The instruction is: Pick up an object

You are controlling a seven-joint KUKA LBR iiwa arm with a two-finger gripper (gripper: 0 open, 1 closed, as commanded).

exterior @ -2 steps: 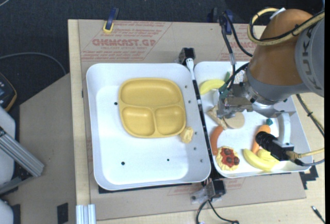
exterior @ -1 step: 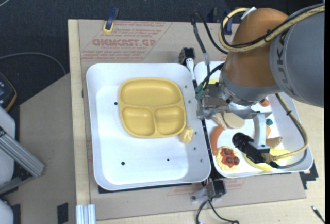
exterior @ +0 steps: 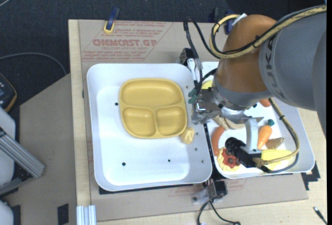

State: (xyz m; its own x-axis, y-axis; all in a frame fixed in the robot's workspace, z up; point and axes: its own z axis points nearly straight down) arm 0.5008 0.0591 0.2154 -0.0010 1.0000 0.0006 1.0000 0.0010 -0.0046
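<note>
Claw point(exterior: 201, 109) between bins; left bin point(exterior: 104, 130) — yellow tray point(exterior: 153, 107).

a blue clamp point(exterior: 110, 20) grips the brown board point(exterior: 129, 40).

Yellow divided tray point(exterior: 153, 107) in left bin point(exterior: 104, 130); arm point(exterior: 259, 63) over right bin point(exterior: 306, 159) with carrot point(exterior: 265, 135), banana point(exterior: 275, 155).

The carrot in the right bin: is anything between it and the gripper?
The carrot lies uncovered in the right bin, beside a grey piece. The arm's orange band and wrist hang over that bin's left part and hide the gripper, so the path between them cannot be judged.
</note>
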